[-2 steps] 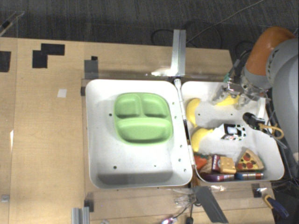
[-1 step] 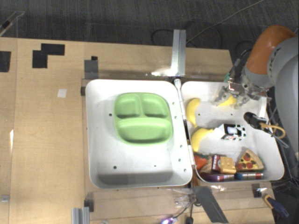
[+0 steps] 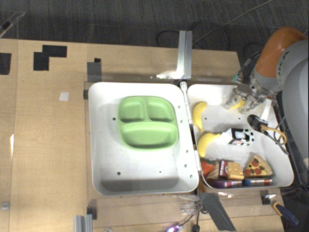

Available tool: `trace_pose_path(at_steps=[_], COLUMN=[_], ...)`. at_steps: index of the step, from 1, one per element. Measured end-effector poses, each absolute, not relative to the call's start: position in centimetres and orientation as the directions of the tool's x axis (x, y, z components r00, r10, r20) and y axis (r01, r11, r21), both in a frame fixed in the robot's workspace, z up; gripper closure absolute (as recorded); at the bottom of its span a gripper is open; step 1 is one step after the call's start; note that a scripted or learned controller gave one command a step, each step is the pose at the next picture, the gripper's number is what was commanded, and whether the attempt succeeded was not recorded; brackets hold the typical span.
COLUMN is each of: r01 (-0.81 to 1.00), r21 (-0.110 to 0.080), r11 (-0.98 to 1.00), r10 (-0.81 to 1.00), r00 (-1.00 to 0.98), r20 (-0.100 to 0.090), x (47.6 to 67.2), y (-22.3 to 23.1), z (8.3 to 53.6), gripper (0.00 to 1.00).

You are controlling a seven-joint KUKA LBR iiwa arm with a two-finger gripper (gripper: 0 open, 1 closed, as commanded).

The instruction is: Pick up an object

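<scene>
My gripper (image 3: 239, 100) hangs low over the far part of the right bin (image 3: 285, 153), reaching in from the right under the orange band. A small yellowish patch (image 3: 233, 105) shows right at its tip; I cannot tell what it is or whether it is held. Two yellow banana-like pieces (image 3: 199, 114) (image 3: 206, 141) lie along the bin's left wall. A small black-and-white item (image 3: 240, 136) sits mid-bin. A pizza-slice toy (image 3: 257, 166), a cracker-like piece (image 3: 234, 170) and a marker (image 3: 251, 181) crowd the near edge.
The left bin (image 3: 101, 144) holds a green divided plate (image 3: 147, 121). A metal post (image 3: 185, 57) stands behind the wall between the bins. Cables (image 3: 270, 127) trail along the right bin's right side beside the arm.
</scene>
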State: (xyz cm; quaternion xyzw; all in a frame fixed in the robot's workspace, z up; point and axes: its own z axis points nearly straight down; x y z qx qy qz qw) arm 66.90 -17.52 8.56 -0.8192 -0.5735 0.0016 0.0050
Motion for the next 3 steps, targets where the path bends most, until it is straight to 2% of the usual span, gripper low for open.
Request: trace_pose_path(at_steps=[1,2,3], r01=[0.941,1.0,0.994], r21=[0.001,0.001,0.01], r11=[-0.339,0.016,0.104], r10=[0.941,1.0,0.995], r00=[0.339,-0.016,-0.104], r20=[0.001,0.001,0.0], x=[67.0,62.1,61.9], y=[-12.7,-13.6,-15.2], z=[19.6,9.4,8.9], gripper=[1.0,1.0,1.0])
